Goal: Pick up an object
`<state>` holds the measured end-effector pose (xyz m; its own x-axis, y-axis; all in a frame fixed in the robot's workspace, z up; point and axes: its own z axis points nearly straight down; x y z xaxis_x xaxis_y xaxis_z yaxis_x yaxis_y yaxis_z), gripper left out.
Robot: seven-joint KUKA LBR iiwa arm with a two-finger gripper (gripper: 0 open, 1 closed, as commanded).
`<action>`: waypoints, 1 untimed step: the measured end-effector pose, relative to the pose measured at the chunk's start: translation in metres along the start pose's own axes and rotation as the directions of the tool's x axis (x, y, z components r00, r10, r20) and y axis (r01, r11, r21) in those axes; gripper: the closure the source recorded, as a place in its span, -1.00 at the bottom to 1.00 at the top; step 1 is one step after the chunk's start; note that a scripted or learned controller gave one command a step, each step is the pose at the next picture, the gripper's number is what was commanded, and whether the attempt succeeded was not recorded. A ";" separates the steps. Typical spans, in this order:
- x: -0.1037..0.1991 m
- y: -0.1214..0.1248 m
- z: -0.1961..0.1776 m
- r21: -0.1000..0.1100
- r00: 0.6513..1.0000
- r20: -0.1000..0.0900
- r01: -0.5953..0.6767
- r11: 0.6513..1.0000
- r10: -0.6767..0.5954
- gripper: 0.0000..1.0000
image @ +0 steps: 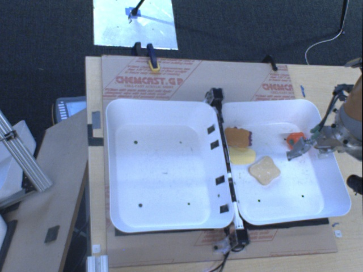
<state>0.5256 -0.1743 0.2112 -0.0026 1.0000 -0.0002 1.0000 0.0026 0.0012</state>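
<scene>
Claw of mine [295, 149] hovers near the right white plastic bin's [317, 208] right edge, touching a small orange block [293, 137]; grip unclear.

"CHEMCAST" in red, printed twice on the brown board [187, 75] under the two bins, with further smaller lettering illegible.

grey metal wrist [342, 130] with thin cables looped beside it, ending in dull grey fingers [296, 150].
</scene>
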 end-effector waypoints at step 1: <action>-0.009 0.044 -0.250 -0.021 1.000 0.008 0.004 1.000 -0.004 -1.00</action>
<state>0.5697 -0.1831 0.4610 -0.0063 0.9999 -0.0078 0.9997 0.0065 0.0225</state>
